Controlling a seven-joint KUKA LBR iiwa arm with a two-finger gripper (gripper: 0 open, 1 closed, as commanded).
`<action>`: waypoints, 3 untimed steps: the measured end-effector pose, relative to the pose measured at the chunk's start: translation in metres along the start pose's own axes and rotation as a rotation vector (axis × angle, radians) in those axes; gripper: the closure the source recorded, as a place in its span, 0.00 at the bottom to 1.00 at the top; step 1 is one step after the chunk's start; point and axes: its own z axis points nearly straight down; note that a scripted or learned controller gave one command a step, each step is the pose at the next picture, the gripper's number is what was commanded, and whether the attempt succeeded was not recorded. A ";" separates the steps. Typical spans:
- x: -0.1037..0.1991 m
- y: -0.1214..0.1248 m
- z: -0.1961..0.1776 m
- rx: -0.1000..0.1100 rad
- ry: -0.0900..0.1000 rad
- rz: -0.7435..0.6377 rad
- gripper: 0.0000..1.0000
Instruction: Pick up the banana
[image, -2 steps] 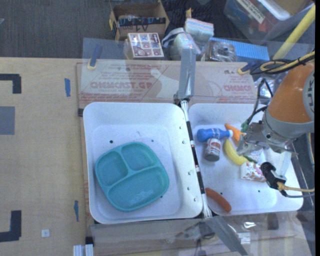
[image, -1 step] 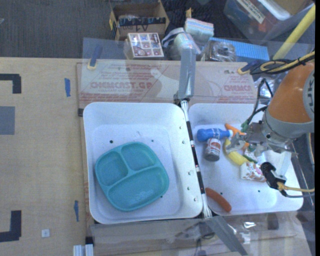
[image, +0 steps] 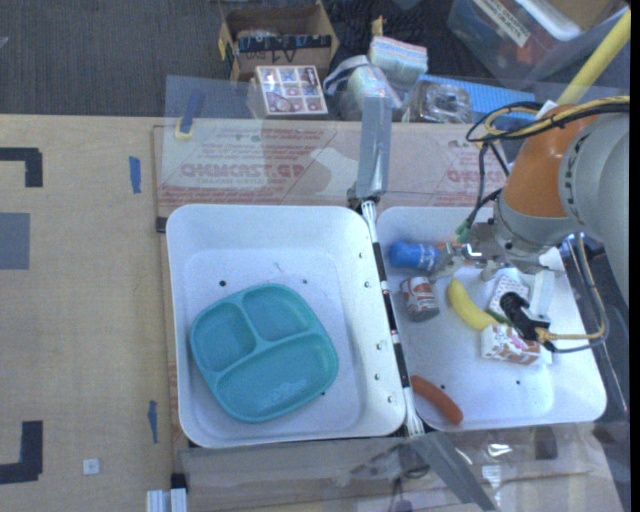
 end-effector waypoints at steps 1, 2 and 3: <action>0.022 0.000 -0.001 -0.002 -0.002 -0.335 0.00; -0.006 0.008 -0.001 0.023 0.020 -0.519 0.00; -0.010 0.012 -0.012 0.002 0.001 -0.518 1.00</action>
